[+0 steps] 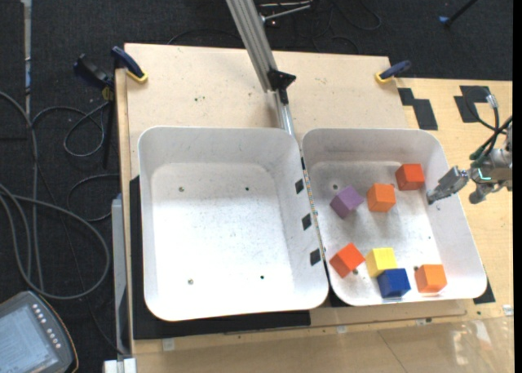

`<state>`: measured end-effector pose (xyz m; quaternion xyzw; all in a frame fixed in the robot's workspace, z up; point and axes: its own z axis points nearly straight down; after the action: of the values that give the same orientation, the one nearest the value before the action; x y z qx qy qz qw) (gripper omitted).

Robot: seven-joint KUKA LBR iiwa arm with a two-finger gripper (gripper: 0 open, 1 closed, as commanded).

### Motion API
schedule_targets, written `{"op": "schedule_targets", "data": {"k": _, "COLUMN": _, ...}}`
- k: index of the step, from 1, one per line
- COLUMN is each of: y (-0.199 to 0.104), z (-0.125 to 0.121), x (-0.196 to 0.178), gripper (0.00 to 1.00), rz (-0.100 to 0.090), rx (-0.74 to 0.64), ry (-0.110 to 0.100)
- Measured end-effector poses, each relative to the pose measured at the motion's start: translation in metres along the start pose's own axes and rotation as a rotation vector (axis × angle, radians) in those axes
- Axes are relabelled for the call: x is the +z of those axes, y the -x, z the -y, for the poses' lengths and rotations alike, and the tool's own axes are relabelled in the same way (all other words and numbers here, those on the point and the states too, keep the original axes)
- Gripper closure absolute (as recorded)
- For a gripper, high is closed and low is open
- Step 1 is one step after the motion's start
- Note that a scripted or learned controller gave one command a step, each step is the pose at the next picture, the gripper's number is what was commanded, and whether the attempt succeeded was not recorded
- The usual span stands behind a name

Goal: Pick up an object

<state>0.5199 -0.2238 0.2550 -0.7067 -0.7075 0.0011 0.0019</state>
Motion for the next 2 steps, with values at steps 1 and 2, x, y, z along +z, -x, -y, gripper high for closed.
{"op": "schedule_targets", "data": {"k": 1, "y": 0.0, "z": -0.001, "x": -0.002, "gripper": 0.0, "rz": 0.002, "rx": -0.001, "ry": 0.004}}
{"op": "schedule_targets", "data": {"k": 2, "y": -0.001, "z": -0.011, "x": 0.048, "gripper": 0.0, "rz": 0.0, "rx": 0.001, "ry": 0.0}}
